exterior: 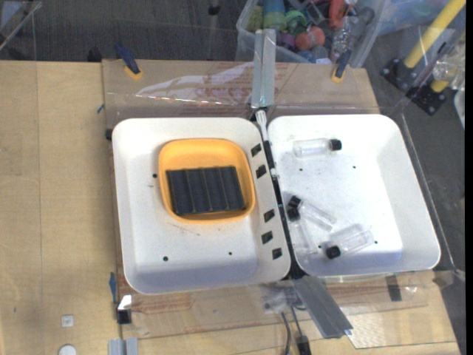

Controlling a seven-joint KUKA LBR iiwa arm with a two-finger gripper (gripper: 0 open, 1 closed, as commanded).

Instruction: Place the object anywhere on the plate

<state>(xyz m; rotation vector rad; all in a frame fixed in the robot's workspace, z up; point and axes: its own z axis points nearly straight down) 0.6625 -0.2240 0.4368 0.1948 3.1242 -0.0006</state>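
An orange plate (pixel 171 156) sits in the left bin (pixel 140 250), and a black ridged block (pixel 205 191) lies flat on it. In the right bin (pixel 392 198) lie three clear plastic vials with black caps: one near the back (pixel 316 147), one near the left wall (pixel 309 212), and one at the front (pixel 347 242).
A metal divider (pixel 262 72) stands at the back between the bins. A clear box of colourful toys (pixel 310 13) sits behind the bench. Blue clamps (pixel 130 65) hold the sheet behind the bins. Bare wooden bench lies to the left.
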